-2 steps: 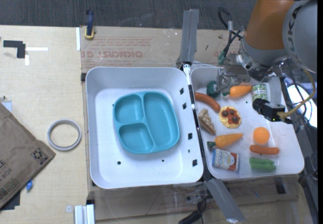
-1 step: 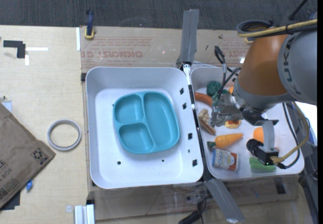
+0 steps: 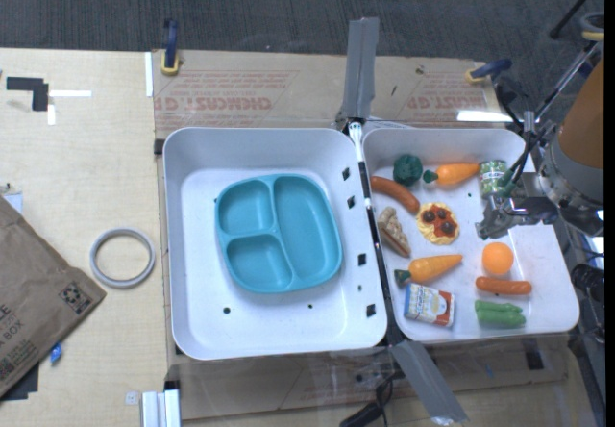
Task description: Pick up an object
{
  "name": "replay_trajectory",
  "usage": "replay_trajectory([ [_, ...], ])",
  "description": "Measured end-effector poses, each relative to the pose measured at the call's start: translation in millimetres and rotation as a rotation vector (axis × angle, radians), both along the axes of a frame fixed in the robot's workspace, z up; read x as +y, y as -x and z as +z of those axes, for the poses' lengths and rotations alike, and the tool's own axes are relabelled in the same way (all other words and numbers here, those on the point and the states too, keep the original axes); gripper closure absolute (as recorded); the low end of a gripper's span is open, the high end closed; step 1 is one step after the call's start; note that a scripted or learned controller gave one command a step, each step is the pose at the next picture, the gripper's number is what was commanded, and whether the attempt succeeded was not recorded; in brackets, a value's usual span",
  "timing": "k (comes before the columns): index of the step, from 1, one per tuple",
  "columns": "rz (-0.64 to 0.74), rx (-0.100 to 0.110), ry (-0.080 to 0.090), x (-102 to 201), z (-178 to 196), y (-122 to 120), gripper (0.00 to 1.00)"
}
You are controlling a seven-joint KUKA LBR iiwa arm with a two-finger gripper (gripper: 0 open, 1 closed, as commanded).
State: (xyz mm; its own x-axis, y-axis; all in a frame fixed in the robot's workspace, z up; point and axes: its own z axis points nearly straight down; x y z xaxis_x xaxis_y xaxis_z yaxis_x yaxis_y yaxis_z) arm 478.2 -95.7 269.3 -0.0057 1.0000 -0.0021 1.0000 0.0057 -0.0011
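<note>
The gripper [image 3: 497, 215], whose state I cannot tell from here, hangs low in the right white bin [image 3: 550, 317] just above the round orange ball [image 3: 497, 259], which sits immediately toward the bin's front edge.

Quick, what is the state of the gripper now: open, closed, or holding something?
Gripper: cannot be told; it sits low in the right bin, above the orange.
</note>
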Motion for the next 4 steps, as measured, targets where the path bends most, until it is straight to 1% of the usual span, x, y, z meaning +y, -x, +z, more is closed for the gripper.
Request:
replay_trajectory([
  [1, -0.335, 0.003, -0.001, -53, -81, 1, 1.00],
  [2, -0.504, 0.001, 0.000, -83, -79, 1, 1.00],
  [3, -0.662, 0.002, 0.000, -106, -66, 1, 1.00],
  [4, -0.667, 0.002, 0.001, -52, -59, -65, 1.00],
])
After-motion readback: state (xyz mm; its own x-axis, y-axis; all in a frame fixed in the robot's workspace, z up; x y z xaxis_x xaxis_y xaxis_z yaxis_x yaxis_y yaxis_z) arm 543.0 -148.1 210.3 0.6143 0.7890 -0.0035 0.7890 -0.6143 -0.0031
